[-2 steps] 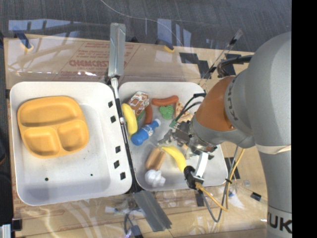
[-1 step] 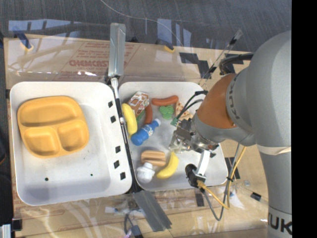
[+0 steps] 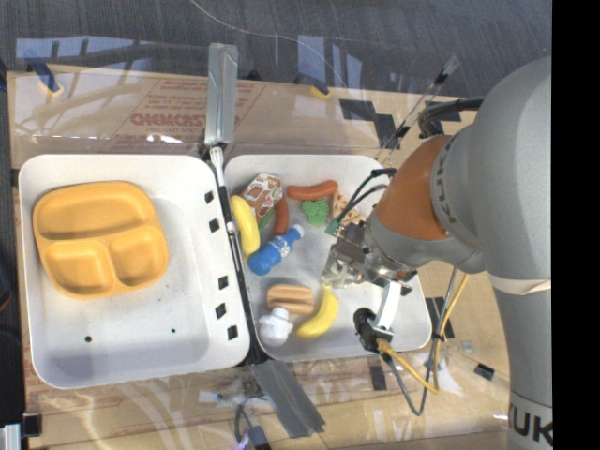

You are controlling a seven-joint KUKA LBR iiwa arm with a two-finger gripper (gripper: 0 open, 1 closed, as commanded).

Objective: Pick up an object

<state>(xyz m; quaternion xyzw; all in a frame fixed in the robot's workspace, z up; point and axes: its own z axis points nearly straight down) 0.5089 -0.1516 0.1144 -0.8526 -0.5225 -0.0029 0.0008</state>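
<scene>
The pincer [image 3: 339, 272] hangs low over the right-hand bin [image 3: 412, 331], but whether it is spread or pressed together cannot be told, and nothing shows between its tips. The toys all lie loose on the bin floor: a hot dog [image 3: 290, 297] and a banana [image 3: 320, 316] just beside it on the side away from the arm, a blue bottle [image 3: 274, 250] a little further. The pick looks not yet made; closing on one object and lifting it remain.

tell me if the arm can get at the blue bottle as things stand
Probably yes. The blue bottle lies on top in the right bin, uncovered, with bare floor on its right, toward the claw. A banana crowds its left.
</scene>
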